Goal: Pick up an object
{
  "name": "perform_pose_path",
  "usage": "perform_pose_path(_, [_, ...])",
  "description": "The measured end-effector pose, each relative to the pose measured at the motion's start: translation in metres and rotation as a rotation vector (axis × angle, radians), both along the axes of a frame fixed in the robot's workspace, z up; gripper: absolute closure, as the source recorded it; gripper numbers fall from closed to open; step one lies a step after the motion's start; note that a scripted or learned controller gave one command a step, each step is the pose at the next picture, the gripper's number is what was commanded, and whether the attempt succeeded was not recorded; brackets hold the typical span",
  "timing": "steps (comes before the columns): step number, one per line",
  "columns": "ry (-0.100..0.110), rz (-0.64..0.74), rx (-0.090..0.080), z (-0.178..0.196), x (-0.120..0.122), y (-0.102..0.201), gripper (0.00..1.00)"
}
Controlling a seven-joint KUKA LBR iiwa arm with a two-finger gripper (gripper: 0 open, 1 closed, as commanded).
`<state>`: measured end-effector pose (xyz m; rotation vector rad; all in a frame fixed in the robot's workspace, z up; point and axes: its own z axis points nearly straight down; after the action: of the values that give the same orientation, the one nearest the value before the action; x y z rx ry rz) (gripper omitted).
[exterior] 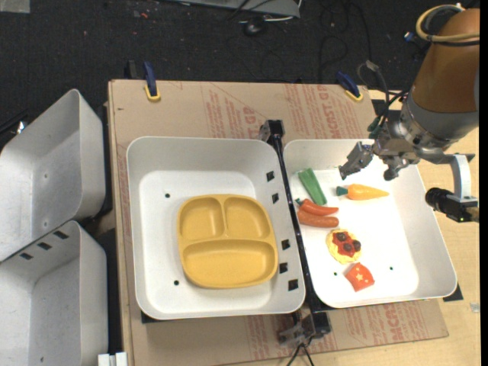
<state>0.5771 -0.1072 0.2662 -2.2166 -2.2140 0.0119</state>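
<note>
My arm gets cut off at the right edge. Nearest me in the right bin (427,227): a red wedge (360,277), a small pizza (344,245), a hot dog (316,215). Further back lies the orange carrot (364,193), green-tipped, under my gripper (376,162), fingers spread, holding nothing.

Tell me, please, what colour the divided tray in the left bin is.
Yellow tray, seen in the camera view.

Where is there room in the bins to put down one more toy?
Bare floor lies around the yellow tray in the left bin, and right of the pizza. It is crowded near the hot dog, green piece and carrot.
</note>
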Motion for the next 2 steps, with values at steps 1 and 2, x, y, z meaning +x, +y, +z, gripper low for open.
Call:
perform_pose_path(1, [-0.011,0.002,-0.002,0.006,0.002,0.000,0.00])
perform_pose_path(2, [-0.006,0.001,0.000,-0.040,-0.001,0.007,0.00])
